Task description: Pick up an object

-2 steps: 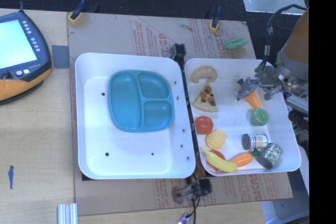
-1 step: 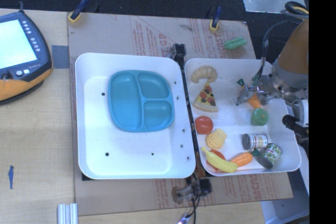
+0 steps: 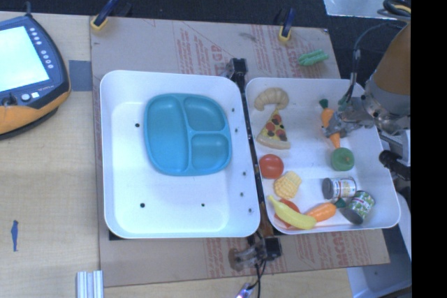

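The right bin holds several toy foods. A small orange carrot with a green top lies near its far right side. My gripper is down over that carrot's middle, and orange shows on both sides of it. The arm comes in from the right, its orange band above the wrist. Just in front of the gripper sits a green round piece. A croissant, a pizza slice, a tomato and a corn piece lie along the bin's left side.
A banana, a second carrot and two cans lie along the right bin's front. The left bin holds a blue divided plate. A green toy lies on the board behind the bins. A tablet rests at the far left.
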Robot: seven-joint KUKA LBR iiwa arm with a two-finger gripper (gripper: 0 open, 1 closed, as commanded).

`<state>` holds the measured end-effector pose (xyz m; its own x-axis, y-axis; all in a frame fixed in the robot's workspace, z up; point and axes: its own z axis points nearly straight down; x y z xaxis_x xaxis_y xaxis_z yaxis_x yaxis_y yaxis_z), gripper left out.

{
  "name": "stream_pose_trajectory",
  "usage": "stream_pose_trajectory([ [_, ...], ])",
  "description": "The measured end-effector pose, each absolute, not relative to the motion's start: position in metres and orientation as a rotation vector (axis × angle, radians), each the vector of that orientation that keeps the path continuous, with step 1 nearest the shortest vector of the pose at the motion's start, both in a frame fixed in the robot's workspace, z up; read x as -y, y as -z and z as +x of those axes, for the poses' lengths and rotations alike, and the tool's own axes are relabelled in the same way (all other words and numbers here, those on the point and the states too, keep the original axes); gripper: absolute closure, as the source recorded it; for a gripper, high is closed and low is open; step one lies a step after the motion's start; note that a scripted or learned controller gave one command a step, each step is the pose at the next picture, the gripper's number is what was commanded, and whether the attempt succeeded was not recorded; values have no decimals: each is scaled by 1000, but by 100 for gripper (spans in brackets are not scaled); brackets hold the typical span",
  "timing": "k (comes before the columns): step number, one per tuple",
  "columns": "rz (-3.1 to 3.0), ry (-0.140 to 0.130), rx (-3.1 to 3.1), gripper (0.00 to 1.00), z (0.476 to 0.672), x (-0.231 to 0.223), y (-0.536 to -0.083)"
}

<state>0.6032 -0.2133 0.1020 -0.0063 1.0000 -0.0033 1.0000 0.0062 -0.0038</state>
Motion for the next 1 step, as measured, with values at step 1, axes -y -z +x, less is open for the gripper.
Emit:
stream_pose_trajectory([
  [1,-2216,-1,2226,100,553,167,-238],
])
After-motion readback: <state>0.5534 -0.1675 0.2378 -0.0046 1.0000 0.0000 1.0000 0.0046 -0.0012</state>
